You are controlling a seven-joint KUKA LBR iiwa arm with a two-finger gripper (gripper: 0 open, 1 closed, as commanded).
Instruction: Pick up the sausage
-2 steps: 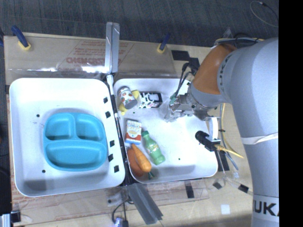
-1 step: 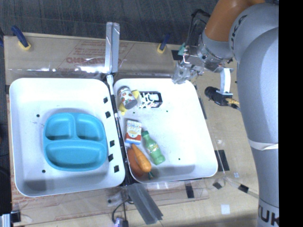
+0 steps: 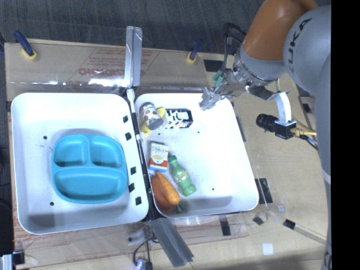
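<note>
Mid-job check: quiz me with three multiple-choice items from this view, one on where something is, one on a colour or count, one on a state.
1. Where is the gripper?
A. Over the right bin's far edge
B. Over the left bin
C. Down at the sausage

2. What colour is the tray?
A. Red
B. Blue
C. Yellow

3. How does the bottle sit?
A. Upright
B. Held in the fingers
C. Lying on its side

Key:
1. A, it hangs at the far edge of the right bin, well away from the sausage.
2. B, a blue tray with compartments lies in the left bin.
3. C, the green bottle lies flat beside the sausage.
</note>
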